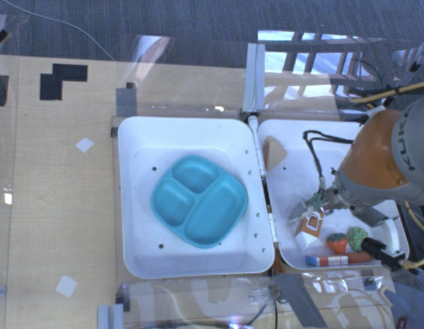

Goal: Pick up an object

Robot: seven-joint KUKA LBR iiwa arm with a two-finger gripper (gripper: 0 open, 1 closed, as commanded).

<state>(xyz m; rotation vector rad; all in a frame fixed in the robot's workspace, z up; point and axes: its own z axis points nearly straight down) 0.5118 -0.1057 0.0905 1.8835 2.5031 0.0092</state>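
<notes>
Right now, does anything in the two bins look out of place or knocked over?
Nothing looks spilled or damaged. The blue divided plate sits turned at an angle in the left bin. In the right bin, the small items are bunched at its near edge, beside the gripper.

White capital letters run along the grey casing of the arm (410, 149) at the picture's right edge; a "K" and part of a "U" can be made out. The small carton (309, 226) and the tube (328, 260) in the right bin (294, 177) carry print too small to read.
</notes>
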